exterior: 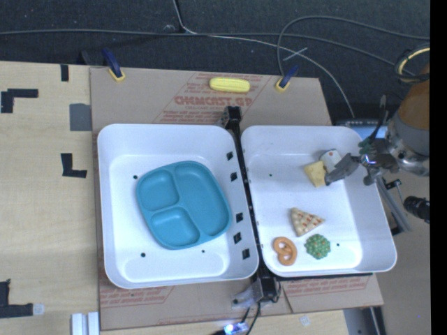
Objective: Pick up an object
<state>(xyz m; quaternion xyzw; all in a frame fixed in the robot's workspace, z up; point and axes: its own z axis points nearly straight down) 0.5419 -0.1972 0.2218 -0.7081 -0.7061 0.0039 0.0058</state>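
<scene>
Hovering over the right bin's upper right part, the end effector [340, 169] points its dark fingers leftward toward a pale yellow cheese-like wedge [316, 174]; one finger tip sits just beside the wedge, but whether the fingers are spread or closed cannot be told from this angle, and nothing is seen between them.

Going from the left: the wooden tabletop [42, 208] bears some black tape marks, and a brown cardboard sheet [174, 100] lies under both bins. The left bin [112, 152] holds a blue divided tray [183, 204] with three compartments, lying flat and turned slightly. Behind the bins, on the cardboard, lies a yellow banana-like object [229, 84], with a blue-and-yellow clamp [112, 67] at the cardboard's far left corner and another clamp [286, 79] further right.

The right bin [265, 145] touches the left one along a shared edge. Inside it, the yellow wedge sits in the upper middle. Below it, well apart, lies a triangular pizza slice [306, 221]. Nearer the front edge are a brown pretzel [284, 250] and, just beside it on the right, a green broccoli-like lump [318, 246].

At the far right the grey arm [412, 138] reaches in over the bin's rim.
</scene>
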